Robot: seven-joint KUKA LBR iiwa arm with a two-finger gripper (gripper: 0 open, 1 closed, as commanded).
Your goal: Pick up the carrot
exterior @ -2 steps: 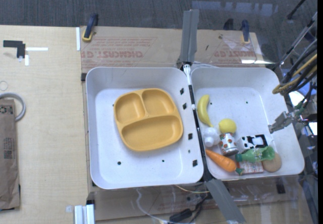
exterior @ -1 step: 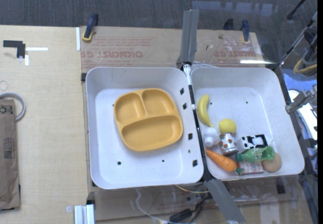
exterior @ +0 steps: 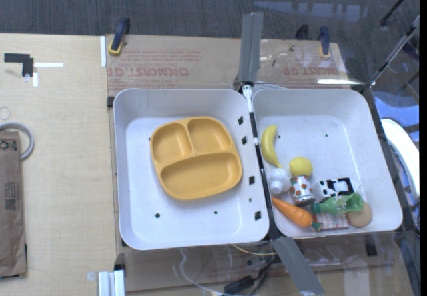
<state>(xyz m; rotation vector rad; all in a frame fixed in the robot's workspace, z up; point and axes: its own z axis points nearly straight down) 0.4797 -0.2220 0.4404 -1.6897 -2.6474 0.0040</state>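
The white right bin (exterior: 333, 115) holds the carrot (exterior: 292, 212) lower centre, touching a small can (exterior: 302, 189); a descent risks grabbing the neighbour. Gripper state: cannot tell.

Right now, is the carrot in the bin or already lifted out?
In. The carrot lies flat on the floor of the right bin, near its front-left corner, beside the small can.

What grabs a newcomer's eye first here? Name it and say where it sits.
The yellow tray stands out most, lying alone in the left bin. Next comes the heap of small toys in the near part of the right bin: a banana, a lemon and the orange carrot by the bin's near edge.
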